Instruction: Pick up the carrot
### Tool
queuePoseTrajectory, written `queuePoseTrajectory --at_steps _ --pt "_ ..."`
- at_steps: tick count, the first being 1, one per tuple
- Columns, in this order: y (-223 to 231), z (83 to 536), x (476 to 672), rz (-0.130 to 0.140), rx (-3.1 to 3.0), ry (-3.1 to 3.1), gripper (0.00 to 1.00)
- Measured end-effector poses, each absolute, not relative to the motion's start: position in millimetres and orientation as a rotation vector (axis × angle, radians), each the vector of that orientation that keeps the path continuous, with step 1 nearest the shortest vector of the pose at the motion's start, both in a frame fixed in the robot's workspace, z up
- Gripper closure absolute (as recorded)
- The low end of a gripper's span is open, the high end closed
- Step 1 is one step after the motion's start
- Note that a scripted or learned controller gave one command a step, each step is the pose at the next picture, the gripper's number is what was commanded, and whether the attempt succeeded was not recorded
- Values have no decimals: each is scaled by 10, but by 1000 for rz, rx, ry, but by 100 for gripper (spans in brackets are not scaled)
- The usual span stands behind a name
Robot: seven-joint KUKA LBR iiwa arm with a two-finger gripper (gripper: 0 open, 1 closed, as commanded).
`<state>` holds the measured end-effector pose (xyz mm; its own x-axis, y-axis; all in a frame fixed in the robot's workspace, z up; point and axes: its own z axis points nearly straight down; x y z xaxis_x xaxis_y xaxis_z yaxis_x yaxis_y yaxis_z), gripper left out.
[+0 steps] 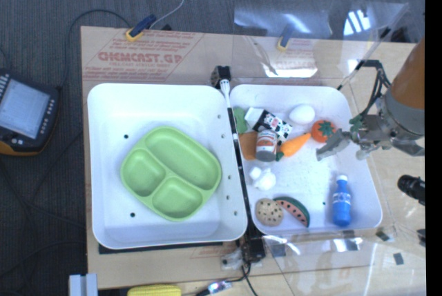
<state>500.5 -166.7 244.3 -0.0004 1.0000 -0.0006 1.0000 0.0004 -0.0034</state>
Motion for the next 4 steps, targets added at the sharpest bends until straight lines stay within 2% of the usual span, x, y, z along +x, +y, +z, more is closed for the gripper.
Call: queuePoseTrajectory --at_steps 1,2,3,4 --pt "-1772 1509 6060 14 -2189 -2242 0" --pt "-1764 1270 6106 -16 -2180 -2291 0" --pt "-1719 1107 6032 -48 -2308 -2165 0" --pt "-1609 1106 5978 -50 -2423 -2068 0"
